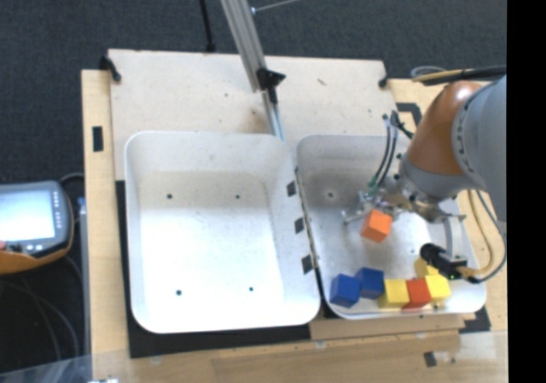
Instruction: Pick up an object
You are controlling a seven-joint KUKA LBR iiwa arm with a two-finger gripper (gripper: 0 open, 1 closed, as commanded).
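An orange cube (376, 226), judged light, rigid and best pinched across flat opposite faces, was seen grasped by the gripper (375, 212) at right-centre of the frame.

This looks like a robotics laboratory or a test room, not a home. A light wooden bench (98, 202) stands on a dark grey carpet floor (51, 14). On the bench are two shallow white plastic bins (213, 313), placed side by side. A slanted silver aluminium profile bar (241, 23) rises from the back of the bench, with a thin black pole (201, 6) near it. A grey industrial robot arm with an orange band (444, 138) reaches in, carrying loose cables. At the left edge is a small control pendant with a grey screen (30, 219).
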